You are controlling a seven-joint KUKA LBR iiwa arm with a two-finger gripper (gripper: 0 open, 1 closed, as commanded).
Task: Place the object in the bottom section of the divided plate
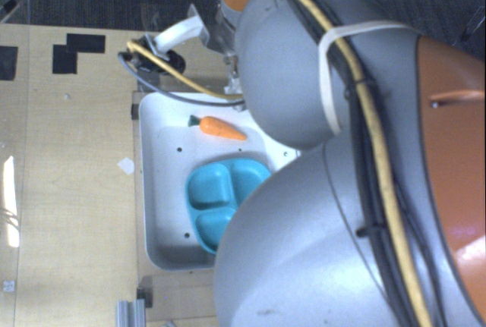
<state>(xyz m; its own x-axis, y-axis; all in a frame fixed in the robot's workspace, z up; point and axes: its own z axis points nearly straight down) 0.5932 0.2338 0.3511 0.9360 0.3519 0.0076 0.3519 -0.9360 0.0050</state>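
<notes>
the toy carrot (221, 128) lies in the white bin (163, 166) just above the blue divided plate (216, 193). probably light, stiff, slippery plastic; grip mid-body. the pincer's state i can't tell.

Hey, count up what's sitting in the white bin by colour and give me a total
Orange: 1, the carrot
Blue: 1, the divided plate, partly hidden behind the arm
Total: 2 things visible in the white bin; the arm covers the rest of the bin.
</notes>
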